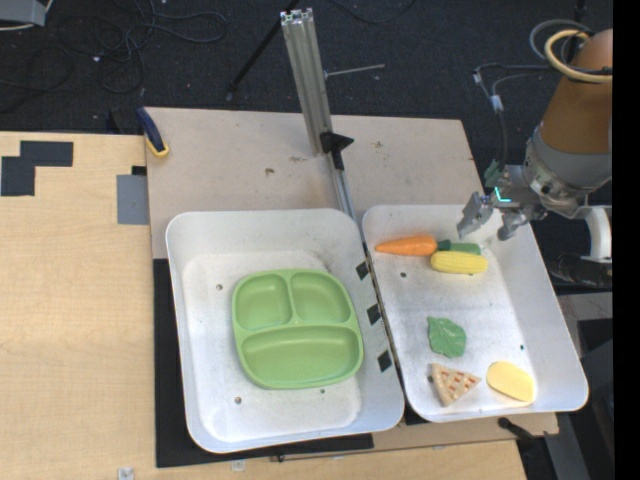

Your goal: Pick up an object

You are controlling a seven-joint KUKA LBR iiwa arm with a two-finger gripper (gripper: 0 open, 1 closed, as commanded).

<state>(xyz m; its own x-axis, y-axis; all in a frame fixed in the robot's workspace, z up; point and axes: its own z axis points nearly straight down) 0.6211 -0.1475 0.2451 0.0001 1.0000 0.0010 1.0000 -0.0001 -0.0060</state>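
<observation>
Poised above the far edge of the right bin (560,368), the gripper (494,218) is seen with its two fingers spread apart and nothing held between them. Its fingertips are placed just beyond the corn cob (459,262), without touching it.

The corn cob is laid near the far edge of the right bin, with the carrot (405,247) just beside it, towards the bin's left edge. A green leafy piece (447,336) is found near the middle of that bin. A pizza slice (453,383) and a yellow oval piece (511,380) are set side by side along the near edge, the oval one closer to the near right corner.

The left bin (190,268) is occupied by a green divided plate (296,329), set around its centre.
</observation>
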